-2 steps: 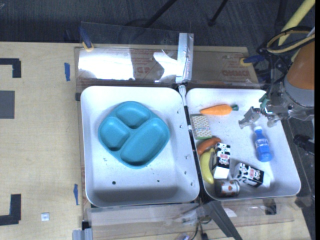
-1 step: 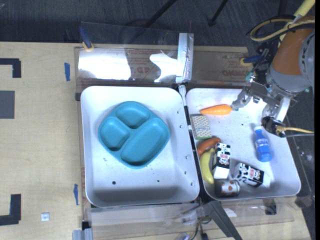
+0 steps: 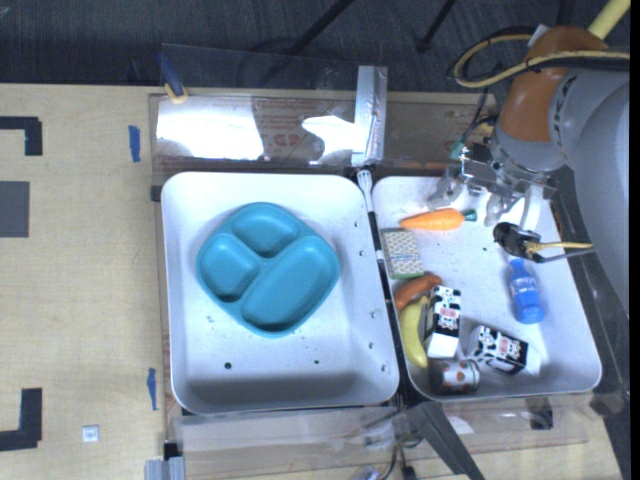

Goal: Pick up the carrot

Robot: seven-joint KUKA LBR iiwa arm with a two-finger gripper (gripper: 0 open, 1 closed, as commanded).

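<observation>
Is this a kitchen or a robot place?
Probably a robot lab, not a kitchen: a grey robot arm reaches over two white bins holding toy food like a carrot and banana.

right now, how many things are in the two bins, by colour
Blue: 2, divided plate and bottle
Orange: 2, carrot and an orange-brown piece
Yellow: 1, banana
Black-and-white: 2, cow-patterned items
Total: 7, small bits uncounted

Probably a lab: taped bench [image 3: 70, 268], tripod legs [image 3: 440, 13]
</observation>
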